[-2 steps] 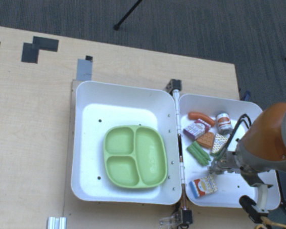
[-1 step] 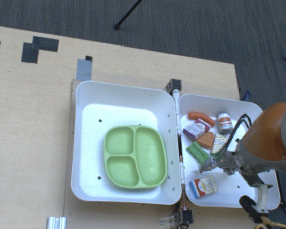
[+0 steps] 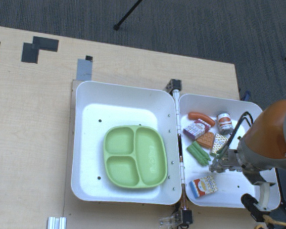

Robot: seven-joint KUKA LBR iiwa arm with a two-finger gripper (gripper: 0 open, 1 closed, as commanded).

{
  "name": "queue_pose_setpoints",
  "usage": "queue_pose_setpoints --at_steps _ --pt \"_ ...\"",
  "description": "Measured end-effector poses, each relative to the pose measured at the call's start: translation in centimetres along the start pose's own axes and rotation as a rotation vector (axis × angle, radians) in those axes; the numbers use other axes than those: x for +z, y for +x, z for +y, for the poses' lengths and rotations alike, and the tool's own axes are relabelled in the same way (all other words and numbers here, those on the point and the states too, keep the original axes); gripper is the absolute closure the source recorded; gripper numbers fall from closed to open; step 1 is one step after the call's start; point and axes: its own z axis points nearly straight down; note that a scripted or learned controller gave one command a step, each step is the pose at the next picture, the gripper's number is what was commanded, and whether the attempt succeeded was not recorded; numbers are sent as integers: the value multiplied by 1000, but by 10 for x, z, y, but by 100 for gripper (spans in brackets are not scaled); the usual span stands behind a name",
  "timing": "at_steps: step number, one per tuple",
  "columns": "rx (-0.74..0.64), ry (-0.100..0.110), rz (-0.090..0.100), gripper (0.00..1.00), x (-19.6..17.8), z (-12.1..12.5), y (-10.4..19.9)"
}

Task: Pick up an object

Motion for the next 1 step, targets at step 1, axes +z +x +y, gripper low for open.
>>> queue_pose_setpoints --at_steps 1 --pt "0 0 0 0 0 0 0"
